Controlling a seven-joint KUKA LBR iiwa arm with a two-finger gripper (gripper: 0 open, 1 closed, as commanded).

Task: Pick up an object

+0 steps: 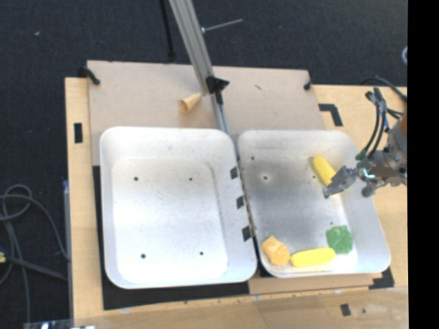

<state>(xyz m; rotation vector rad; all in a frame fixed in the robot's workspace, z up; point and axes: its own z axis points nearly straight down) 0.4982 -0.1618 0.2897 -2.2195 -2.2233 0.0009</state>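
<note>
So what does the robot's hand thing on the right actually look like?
It is a small grey metal gripper with two slim fingers. Dark cables loop above it, bundled towards the wrist. The rest of the arm is cut off at the picture's right side.

A tan wooden bench [82, 184] stands on dark carpet [68, 19], with grey cables [20, 218] at left.

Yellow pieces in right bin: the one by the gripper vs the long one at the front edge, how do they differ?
The upper yellow piece lies at a slant near the bin's right side, close by the gripper; the long yellow piece lies nearly level along the front rim. The upper one looks shorter and stubbier. The long one sits between an orange chunk and a green object; the upper one lies alone. Both are yellow, in the right bin.
</note>
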